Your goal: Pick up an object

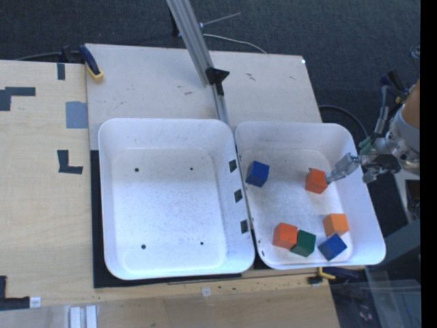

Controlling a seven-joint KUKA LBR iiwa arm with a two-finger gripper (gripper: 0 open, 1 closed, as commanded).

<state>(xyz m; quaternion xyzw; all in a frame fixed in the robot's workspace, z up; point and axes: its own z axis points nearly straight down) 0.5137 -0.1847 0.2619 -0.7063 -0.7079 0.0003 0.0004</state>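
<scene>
The right bin holds several cubes. A blue cube lies near its left wall and an orange cube sits mid-right. Along the front are an orange cube, a green cube, a smaller orange cube and a blue cube. My gripper hovers over the bin's right rim, open, with nothing between its fingers. Its left fingertip is just right of the mid-right orange cube.
The left bin stands beside the right one. A slanted metal rail runs from the top down to the gap between the bins. A blue and yellow clamp lies at the bench's far left corner.
</scene>
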